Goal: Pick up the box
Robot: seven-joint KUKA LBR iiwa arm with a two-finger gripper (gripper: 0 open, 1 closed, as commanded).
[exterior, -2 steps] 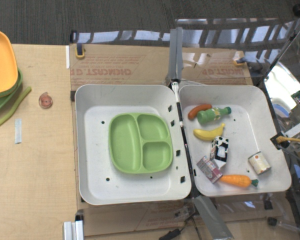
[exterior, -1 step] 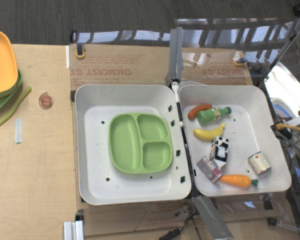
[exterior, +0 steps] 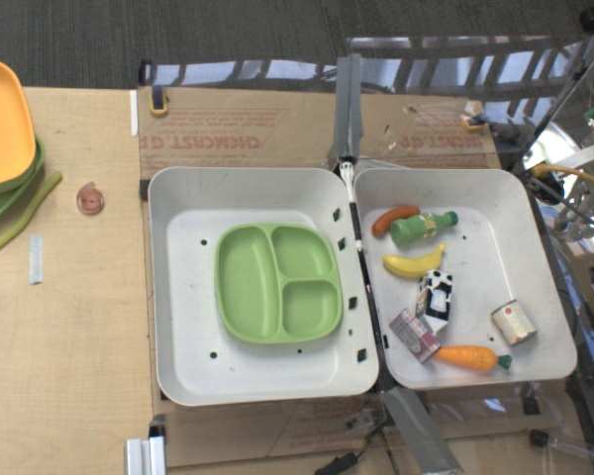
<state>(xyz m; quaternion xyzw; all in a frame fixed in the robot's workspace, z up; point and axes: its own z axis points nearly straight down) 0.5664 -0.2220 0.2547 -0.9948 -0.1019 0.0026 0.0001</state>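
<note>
Inside the right bin [exterior: 535, 216], the box [exterior: 437, 296] is being left lying between banana [exterior: 414, 262] and carrot [exterior: 467, 358], touching a grey packet [exterior: 414, 332], probably dumped loosely. It is not yet being lifted. Pincer state cannot be told.

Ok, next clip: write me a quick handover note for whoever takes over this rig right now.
Box: lies in the right bin, near its front edge, beside the black-and-white carton and the carrot.
Also in that bin: banana, green bottle, red sausage, small can.
Left bin: green divided plate.
Done: nothing; box not yet lifted.
Left: reach in, grip the box, lift.
</note>
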